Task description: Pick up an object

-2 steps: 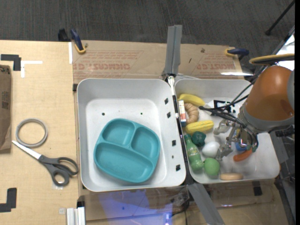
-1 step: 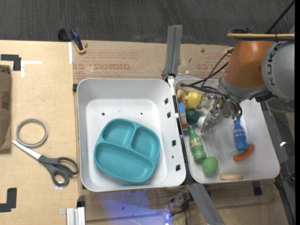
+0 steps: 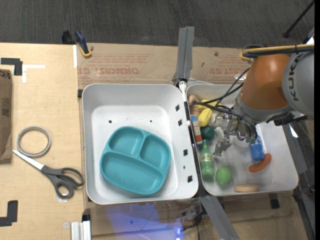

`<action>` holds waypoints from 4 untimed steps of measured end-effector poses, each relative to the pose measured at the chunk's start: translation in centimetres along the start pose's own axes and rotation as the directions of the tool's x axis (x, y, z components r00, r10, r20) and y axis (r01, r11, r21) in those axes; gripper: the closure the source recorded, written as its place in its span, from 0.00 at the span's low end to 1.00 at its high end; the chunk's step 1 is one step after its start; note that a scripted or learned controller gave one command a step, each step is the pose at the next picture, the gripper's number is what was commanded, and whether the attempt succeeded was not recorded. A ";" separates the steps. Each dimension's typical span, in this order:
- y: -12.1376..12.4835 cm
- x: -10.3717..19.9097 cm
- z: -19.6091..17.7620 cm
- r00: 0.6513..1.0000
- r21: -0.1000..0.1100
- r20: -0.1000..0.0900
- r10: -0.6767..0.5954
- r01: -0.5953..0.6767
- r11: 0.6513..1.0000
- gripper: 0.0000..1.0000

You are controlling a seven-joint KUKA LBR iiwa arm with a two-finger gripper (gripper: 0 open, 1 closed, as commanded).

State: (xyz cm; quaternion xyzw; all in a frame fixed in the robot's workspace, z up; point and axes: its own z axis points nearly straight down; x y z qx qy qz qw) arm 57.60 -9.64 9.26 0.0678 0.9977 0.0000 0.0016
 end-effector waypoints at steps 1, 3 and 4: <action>-7.9 3.1 0.0 0.990 0.000 0.000 -0.144 0.144 0.990 0.00; 0.5 -6.2 0.0 0.968 0.005 -0.002 -0.251 0.251 0.968 0.00; -3.9 0.3 0.0 0.969 0.000 0.000 -0.245 0.245 0.969 0.00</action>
